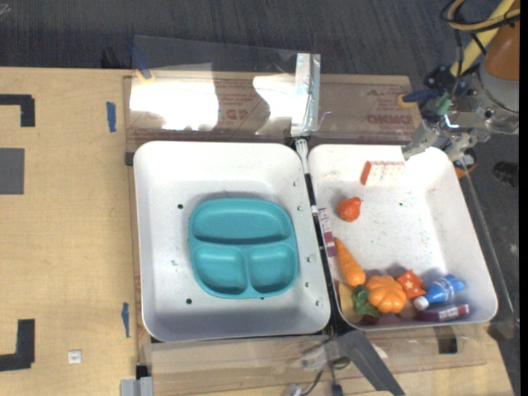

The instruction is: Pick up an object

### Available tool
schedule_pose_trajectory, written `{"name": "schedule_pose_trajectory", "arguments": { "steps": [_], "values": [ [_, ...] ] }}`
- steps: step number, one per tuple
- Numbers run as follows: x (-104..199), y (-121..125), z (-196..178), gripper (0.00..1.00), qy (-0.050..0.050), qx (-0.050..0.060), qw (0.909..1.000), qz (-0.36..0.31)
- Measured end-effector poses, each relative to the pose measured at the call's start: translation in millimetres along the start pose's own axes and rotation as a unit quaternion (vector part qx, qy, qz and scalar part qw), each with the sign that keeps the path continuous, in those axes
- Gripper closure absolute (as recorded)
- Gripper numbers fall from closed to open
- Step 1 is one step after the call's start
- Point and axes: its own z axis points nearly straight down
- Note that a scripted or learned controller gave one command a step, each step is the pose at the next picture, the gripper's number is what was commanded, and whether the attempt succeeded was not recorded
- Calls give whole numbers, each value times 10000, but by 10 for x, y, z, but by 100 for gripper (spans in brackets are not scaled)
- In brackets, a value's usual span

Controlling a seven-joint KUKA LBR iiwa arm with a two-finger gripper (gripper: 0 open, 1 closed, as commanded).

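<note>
So the pincer (445, 130) is parked up at the far right corner of the right bin (429, 221), and honestly it's too small and cluttered there to tell whether it's got anything or how it's set. It looks like it's above the rim, nowhere near the toys. Nearest thing is the little orange box (381, 172), then the tomato (350, 209) mid-bin. The carrot (349, 264), pumpkin (386, 294) and bottle (440, 291) are all piled along the near edge. The left bin (165, 180) just has the teal tray (243, 247). My guess: nothing picked yet, the whole grab is still to do.
</note>
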Motion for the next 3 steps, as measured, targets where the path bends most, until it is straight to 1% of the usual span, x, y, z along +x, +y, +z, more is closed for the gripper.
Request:
{"name": "schedule_pose_trajectory", "arguments": {
  "steps": [1,2,3],
  "values": [
    [418,-201,1279,0,7,50,10000,39],
    [329,-807,1605,0,-3,-17,9977,-678],
    [-97,-385,1617,0,-14,-34,9964,-849]
  ]
}}
